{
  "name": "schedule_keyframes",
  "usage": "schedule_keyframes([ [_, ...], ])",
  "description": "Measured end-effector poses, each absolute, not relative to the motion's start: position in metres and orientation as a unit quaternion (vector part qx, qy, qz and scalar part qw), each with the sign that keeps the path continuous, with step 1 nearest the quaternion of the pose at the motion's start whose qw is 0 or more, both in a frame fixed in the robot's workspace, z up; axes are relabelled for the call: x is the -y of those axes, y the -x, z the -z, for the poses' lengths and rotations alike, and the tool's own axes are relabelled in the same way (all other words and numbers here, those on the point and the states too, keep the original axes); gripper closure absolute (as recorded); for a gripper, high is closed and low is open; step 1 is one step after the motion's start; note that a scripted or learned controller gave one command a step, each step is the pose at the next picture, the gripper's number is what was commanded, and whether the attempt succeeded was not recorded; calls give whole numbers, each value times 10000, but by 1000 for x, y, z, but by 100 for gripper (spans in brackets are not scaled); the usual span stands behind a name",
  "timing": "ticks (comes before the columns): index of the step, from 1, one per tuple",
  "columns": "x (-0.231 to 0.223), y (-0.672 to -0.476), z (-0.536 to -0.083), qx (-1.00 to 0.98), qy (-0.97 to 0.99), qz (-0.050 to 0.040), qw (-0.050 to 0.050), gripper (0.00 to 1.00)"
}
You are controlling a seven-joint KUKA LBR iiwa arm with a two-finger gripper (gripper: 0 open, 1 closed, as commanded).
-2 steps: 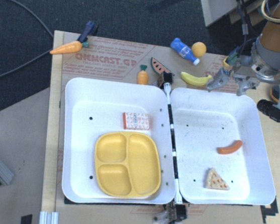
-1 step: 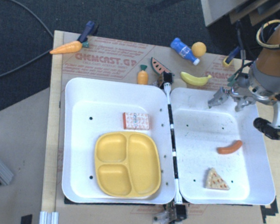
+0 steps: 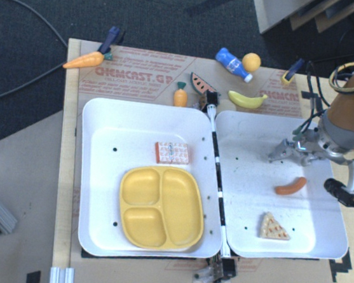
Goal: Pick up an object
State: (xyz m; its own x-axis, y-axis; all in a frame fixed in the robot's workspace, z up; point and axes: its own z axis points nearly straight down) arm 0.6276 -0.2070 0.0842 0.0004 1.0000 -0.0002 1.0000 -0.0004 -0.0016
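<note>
Below the metal pincer (image 3: 296,152) lies a smooth, curved sausage (image 3: 290,186).

Dark grey carpet floor (image 3: 117,2) all round. Tan board desk (image 3: 140,72) with faded red lettering. Black cable (image 3: 36,11) curving across carpet upper left. Pale furniture corner (image 3: 302,12) top right. Even, soft lighting.
</note>
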Motion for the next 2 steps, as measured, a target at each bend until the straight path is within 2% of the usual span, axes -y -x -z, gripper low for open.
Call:
schedule_keyframes([
  [1, 202, -585, -134, 7069, 7073, 0, 3, 0],
  [2, 220, -657, -140, 7075, 7067, 3, -11, 0],
])
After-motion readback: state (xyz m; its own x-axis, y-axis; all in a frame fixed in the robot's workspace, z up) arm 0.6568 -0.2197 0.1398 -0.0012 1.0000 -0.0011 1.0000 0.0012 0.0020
